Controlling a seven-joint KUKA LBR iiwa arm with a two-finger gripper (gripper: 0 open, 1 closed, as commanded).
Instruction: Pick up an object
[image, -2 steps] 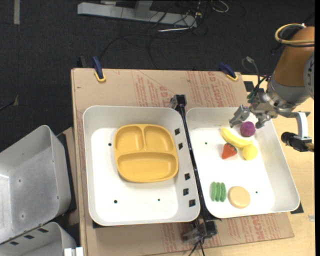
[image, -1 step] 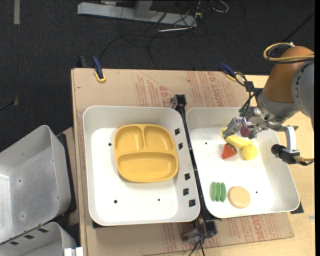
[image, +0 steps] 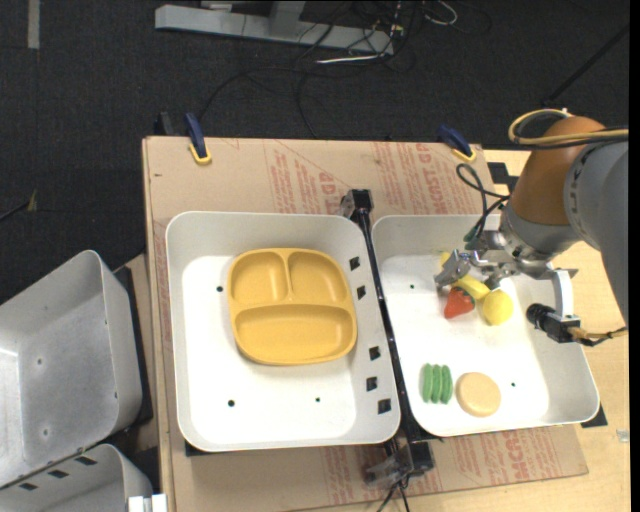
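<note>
1. Fingers (image: 452, 272): you can't tell from this slant whether they are parted or pinched; the gripper (image: 458, 275) sits low in the right bin (image: 560, 385), right at a red piece (image: 458, 305) and a yellow piece (image: 494, 305).
2. Progress, as you should judge it: nothing is visibly lifted. All toy items lie on the bin floor; the pick itself is left to do.
3. Other candidates: green pod (image: 436, 383) and tan round piece (image: 479, 393), side by side, near the front wall.
4. Left bin (image: 200, 400) carries a yellow divided plate (image: 292, 305).
5. Surroundings: bins rest on a cardboard-covered bench (image: 290, 175); dark floor, cables behind.
</note>
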